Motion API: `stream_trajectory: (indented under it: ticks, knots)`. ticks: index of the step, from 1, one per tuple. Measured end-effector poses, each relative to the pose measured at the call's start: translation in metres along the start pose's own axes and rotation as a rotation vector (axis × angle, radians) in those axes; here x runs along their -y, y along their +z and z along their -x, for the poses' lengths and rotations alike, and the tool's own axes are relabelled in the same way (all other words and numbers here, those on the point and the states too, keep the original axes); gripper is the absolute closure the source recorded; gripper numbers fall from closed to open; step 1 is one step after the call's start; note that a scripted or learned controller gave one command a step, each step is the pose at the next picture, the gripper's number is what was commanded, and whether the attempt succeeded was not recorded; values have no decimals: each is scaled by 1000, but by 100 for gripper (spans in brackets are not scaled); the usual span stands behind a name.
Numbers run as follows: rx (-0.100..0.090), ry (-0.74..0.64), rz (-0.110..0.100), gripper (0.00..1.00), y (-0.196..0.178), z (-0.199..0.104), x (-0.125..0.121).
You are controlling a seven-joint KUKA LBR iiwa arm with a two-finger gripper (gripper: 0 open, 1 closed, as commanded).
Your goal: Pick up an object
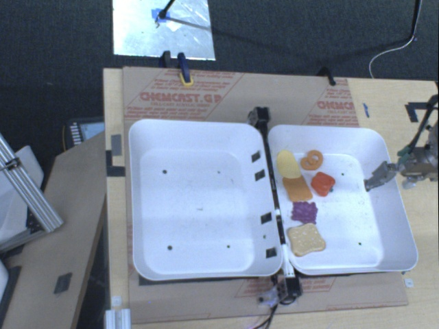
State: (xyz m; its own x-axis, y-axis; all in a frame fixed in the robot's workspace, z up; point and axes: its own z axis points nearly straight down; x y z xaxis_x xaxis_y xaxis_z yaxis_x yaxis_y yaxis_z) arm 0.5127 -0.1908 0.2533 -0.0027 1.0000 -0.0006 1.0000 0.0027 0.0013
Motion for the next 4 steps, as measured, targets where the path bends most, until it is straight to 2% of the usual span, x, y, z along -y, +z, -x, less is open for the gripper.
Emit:
stream_trajectory:
  ticks: [1, 2, 3, 4]
  knots:
    - [5, -4, 21, 0, -229, -30, 8]
    - [3, -7, 8, 100, -232, -29, 8]
    - [-4, -7, -7, 100, -141, -92, 26]
    - [-3, -12, 3, 100, -160, -181, 25]
